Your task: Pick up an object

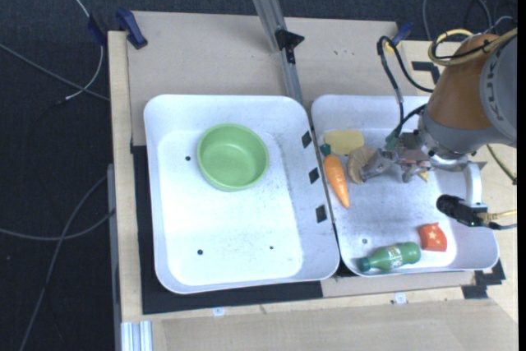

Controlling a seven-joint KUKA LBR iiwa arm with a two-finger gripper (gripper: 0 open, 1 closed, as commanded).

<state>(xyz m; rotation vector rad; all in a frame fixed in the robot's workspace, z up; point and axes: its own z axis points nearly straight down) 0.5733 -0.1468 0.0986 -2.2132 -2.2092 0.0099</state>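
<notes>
Over the right bin (460, 259), the gripper (385, 163) is set low beside a tan object (358, 167), w/ the carrot (335, 181) just left. Finger spread can't be told; nothing's seen held. Descent should be centred on one item, clear of neighbours.

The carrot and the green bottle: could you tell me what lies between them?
Nothing: in the camera view, only bare white floor of the right bin separates the carrot from the green bottle.
</notes>
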